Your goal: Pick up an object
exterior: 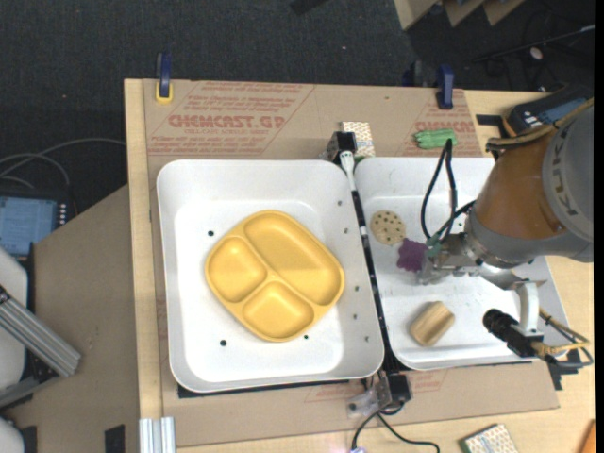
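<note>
- Two white bins sit side by side on the bench (236, 125): the left bin (184, 253) and the right bin (396, 185).
- The left bin holds one yellow plate (274, 274) with three compartments, lying flat near the bin's middle.
- The right bin holds three small things. A round speckled biscuit (387, 226) is near the left wall and a purple lump (411, 255) is just in front of it. A tan roll (432, 324) lies nearer the front edge, apart from both.
- The arm (528, 201) reaches in from the right over the right bin, its orange band showing above the wrist.
- The claw (432, 264) is low in the right bin, at the purple lump's right side; touching or just beside, cannot tell.
- How far the claw is open cannot be told, nor whether it has hold of the purple lump.
- A small green thing (432, 140) lies on the bench behind the right bin.
</note>
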You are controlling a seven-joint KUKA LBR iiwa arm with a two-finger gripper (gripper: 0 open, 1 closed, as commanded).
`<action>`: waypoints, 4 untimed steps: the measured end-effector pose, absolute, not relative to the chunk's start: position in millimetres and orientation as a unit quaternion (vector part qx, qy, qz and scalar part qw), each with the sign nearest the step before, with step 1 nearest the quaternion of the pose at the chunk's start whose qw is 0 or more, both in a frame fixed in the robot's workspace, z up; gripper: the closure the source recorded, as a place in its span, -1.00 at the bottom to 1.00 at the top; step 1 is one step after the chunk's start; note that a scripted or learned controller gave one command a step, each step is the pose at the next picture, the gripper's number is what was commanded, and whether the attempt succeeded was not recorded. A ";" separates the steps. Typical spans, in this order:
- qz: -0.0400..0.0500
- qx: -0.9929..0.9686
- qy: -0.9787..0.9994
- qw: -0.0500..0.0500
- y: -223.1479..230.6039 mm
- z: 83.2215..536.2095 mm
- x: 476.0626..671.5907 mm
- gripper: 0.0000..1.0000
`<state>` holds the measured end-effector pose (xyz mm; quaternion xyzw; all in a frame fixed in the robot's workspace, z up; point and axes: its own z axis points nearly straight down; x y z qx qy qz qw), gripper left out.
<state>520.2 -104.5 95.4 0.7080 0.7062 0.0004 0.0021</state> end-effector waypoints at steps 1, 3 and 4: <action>0.000 0.708 0.706 0.002 -104.4 94.8 519.9 -1.00; 0.001 0.707 0.707 0.002 -96.2 95.0 568.2 1.00; 0.004 0.704 0.710 0.003 -31.8 190.6 548.0 1.00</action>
